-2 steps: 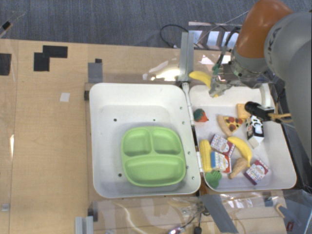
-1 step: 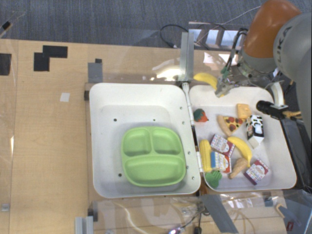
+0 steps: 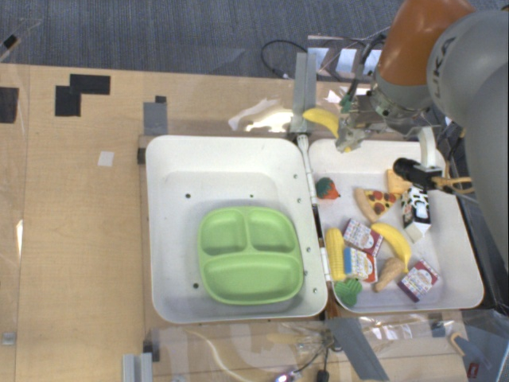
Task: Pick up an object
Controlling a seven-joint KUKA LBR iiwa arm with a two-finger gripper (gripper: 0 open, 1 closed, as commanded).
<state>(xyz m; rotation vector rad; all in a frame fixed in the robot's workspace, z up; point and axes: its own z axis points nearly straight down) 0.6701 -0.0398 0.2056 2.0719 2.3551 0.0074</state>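
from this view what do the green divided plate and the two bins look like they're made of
Green divided plate: likely moulded plastic, matte; even colour, soft rounded compartment edges. Left bin and right bin: probably white plastic, smooth, slightly glossy, rounded corners.

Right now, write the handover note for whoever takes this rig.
Gripper: above the right bin's far left corner, beside a banana on the rim; grip state unclear.
Right bin: strawberry, pizza slice, second banana, corn, cartons.
Left bin: green divided plate.
Done: nothing visibly picked.
Left: grasp and lift one object.
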